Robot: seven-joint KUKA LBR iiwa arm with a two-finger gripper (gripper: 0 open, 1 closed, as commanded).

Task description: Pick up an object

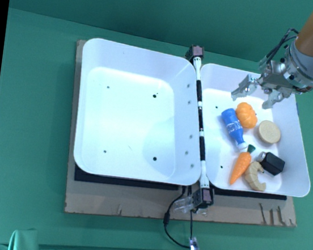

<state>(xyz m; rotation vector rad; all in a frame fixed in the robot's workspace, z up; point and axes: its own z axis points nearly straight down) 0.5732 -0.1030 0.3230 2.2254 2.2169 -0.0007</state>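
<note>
in the upper right of the frame, the gripper [257, 95] hangs over the far part of the right bin [299, 169]. its two fingers are spread apart, with a clear gap between them. nothing sits in that gap. the fingers do not look like they touch any toy, though the slant of the view makes the height hard to judge.

the things to pick are all in the right bin, toward the middle right of the frame. just below the gripper in the picture is a little orange pumpkin [246, 114]. a blue bottle [232, 126] lies right beside it, touching or nearly touching. a round tan slice [269, 132] lies on the other side of the pumpkin. lower down are a carrot [240, 167], a small black block [272, 163] and a tan chunk [255, 177], all bunched close. the left bin [129, 112] is at the middle left of the frame.

here is what could go wrong. the toys are crowded, so a finger could land on top of one and not beside it. then the toy gets pushed away. the pumpkin is round, so it may slip out as the fingers close. the bottle lies on its side and could roll. the fingers could also close on two toys at once and drop both. if the gripper comes down too near the bin wall, it may bump the rim.
</note>
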